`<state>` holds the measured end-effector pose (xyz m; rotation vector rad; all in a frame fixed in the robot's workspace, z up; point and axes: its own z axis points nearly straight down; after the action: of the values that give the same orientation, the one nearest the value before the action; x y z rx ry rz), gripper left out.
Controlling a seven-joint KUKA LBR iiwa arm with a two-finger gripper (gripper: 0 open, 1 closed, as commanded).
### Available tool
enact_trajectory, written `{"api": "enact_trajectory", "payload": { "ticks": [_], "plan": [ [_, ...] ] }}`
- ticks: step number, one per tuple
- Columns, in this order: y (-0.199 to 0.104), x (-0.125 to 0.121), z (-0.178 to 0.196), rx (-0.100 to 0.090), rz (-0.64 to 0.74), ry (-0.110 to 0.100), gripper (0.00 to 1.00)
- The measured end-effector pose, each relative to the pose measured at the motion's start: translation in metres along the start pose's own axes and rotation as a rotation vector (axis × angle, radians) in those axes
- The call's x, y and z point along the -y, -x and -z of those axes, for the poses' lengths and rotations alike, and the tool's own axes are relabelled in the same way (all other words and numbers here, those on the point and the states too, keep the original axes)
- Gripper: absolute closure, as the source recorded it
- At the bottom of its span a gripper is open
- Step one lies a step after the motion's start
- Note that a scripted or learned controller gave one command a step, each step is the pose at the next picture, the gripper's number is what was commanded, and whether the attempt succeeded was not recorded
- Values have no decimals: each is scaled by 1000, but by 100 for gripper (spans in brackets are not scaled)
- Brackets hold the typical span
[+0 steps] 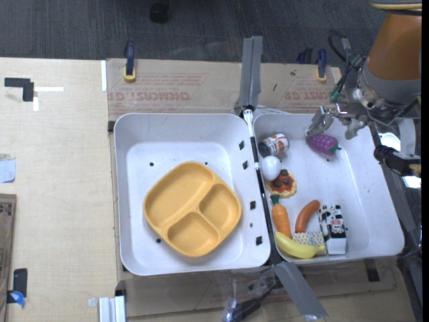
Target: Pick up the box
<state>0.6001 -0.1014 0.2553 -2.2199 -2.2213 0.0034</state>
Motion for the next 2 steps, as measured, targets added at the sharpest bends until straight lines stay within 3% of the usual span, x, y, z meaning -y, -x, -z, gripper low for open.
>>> {"api": "enact_trajectory", "payload": {
  "ticks": [1, 2],
  "plan": [
    [44, -32, -109, 0, 14, -1, 0],
    [76, -8, -157, 0, 4, 0, 0]
  ]
}}
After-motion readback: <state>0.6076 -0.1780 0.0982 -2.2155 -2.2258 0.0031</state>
